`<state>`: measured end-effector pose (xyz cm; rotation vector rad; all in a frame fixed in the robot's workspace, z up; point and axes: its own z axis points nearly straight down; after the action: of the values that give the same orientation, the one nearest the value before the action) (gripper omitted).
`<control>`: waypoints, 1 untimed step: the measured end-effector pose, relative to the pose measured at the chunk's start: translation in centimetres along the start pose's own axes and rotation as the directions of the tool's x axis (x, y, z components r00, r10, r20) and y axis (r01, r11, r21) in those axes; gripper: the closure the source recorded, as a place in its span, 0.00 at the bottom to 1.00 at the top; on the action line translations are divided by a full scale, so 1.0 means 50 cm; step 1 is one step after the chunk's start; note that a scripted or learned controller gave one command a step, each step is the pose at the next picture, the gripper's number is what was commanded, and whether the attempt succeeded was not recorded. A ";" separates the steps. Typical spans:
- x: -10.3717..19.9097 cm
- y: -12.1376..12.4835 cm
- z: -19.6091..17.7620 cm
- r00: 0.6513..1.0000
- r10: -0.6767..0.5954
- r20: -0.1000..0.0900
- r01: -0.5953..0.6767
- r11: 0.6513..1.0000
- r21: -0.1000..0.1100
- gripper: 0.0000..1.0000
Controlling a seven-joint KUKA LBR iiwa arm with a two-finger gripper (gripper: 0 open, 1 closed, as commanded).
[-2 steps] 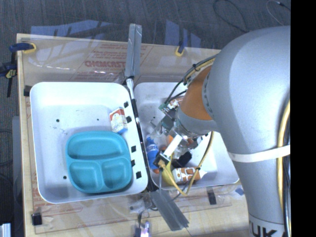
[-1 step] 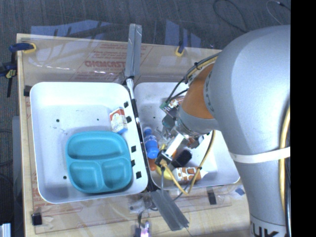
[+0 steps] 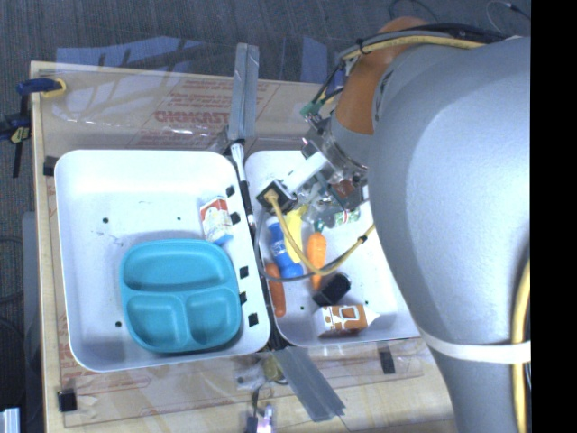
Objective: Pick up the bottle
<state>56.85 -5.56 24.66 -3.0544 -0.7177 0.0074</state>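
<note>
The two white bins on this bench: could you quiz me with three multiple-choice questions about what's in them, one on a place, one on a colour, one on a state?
1. Where does the divided tray lie?
A. left bin
B. right bin
C. on the bench outside the bins

2. What colour is that tray?
A. red
B. blue
C. yellow

3. Where is the end effector?
A. over the left bin
B. low in the right bin, among the clutter
C. parked off the bench

Answers: 1 A, it rests on the left bin's floor. 2 B, plainly light blue. 3 B, it sits beside the blue bottle.
</note>
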 end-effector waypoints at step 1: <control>-0.061 -0.159 0.003 1.000 -0.015 0.001 0.015 1.000 0.001 1.00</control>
<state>50.56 0.20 24.55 -3.0483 -0.7412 0.0096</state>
